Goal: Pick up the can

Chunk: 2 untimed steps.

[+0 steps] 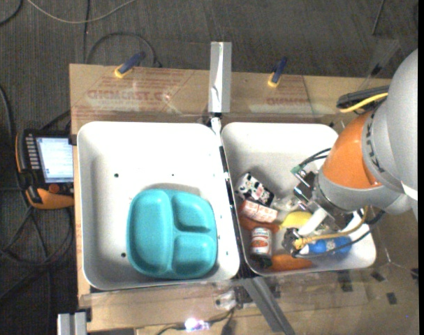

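We look down on two shallow white bins side by side; the arm [369, 155] reaches in from the right over the right bin [281, 135]. The can [260, 241], small with a red and white label, stands near that bin's front left corner, close to the dividing wall [229, 208] and hemmed in by an orange piece [290, 261] in front, a printed packet [256, 187] behind and a yellow object [296, 220] to its right. The gripper [306, 234] hangs low just right of the can; clutter hides its tips, so we cannot tell how they stand. We judge the risk is clamping a neighbour or tipping the can against the wall, since space is tight. The back of this bin is barer; the left bin [107, 159] holds a teal tray [172, 234].
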Motion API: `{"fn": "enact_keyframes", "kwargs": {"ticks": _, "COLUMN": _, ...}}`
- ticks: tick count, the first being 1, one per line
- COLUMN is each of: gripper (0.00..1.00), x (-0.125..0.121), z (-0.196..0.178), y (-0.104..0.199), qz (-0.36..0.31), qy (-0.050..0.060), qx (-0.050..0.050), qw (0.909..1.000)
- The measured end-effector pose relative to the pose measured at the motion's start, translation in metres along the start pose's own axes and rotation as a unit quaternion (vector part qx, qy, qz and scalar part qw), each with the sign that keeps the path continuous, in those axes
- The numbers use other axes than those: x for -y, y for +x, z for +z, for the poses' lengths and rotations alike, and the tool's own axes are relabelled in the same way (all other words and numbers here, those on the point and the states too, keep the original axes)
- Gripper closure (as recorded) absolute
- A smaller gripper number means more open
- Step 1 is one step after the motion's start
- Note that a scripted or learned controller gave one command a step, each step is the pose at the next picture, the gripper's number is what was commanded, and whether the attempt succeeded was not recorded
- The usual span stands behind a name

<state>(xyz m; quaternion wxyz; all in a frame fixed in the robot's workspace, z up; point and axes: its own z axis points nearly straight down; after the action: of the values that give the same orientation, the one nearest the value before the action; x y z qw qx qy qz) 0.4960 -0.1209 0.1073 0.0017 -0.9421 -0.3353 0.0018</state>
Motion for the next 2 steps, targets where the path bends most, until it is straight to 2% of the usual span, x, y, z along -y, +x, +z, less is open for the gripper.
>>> {"fn": "enact_keyframes", "kwargs": {"ticks": 1, "gripper": 0.00, "x": -0.060, "z": -0.137, "y": -0.005, "qz": -0.103, "qy": -0.002, "qx": 0.001, "qw": 0.9947}}
{"fn": "enact_keyframes", "kwargs": {"ticks": 2, "gripper": 0.00, "x": -0.096, "z": -0.123, "y": 0.056, "qz": -0.131, "qy": -0.002, "qx": 0.002, "qw": 0.9914}}
